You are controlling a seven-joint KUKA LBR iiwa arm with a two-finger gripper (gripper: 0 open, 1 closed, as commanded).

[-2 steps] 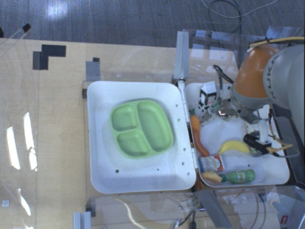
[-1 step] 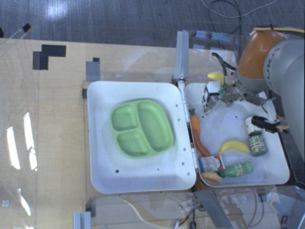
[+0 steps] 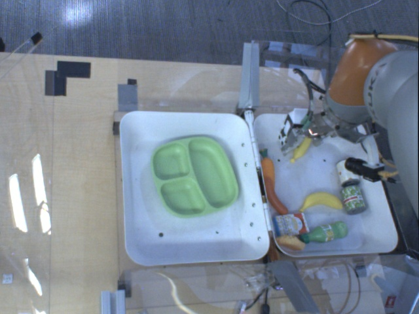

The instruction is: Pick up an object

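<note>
Yellow banana point(image 3: 301, 150) lay under my pincer point(image 3: 292, 138) in right bin point(image 3: 386, 241); grip state unclear. Green divided plate point(image 3: 194, 174) sat in left bin point(image 3: 141, 241).

green plate point(image 3: 194, 175), white bin point(image 3: 137, 195), yellow banana point(image 3: 323, 201), orange carrot point(image 3: 271, 187)

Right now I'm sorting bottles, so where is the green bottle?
The green bottle lies on its side near the front edge of the right bin, just below the banana and beside the small carton.
</note>
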